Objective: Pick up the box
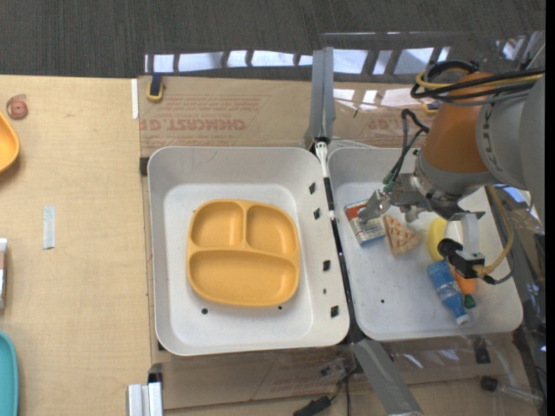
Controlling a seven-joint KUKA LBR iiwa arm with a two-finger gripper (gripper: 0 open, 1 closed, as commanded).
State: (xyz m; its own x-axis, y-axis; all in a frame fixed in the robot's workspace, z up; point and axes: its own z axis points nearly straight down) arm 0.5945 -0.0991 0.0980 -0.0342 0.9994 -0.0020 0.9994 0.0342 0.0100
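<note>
Box [365, 221] lies in the right bin [381, 306], beside a pizza slice [401, 234]; gripper [380, 204] hovers above it, finger state unclear.

Bright, even overhead lighting with no harsh shadows. The two white bins [165, 258] are the brightest areas and look slightly washed out, though their rims stay readable. The yellow divided plate [244, 252] shows soft shine along its ridges and casts only a faint shadow. The arm [486, 137] throws a weak, diffuse shadow on the right bin floor. Reflective glare streaks the metal frame [381, 59] at the top. Focus is fairly sharp centrally; small objects in the right bin look soft and low in detail.
</note>
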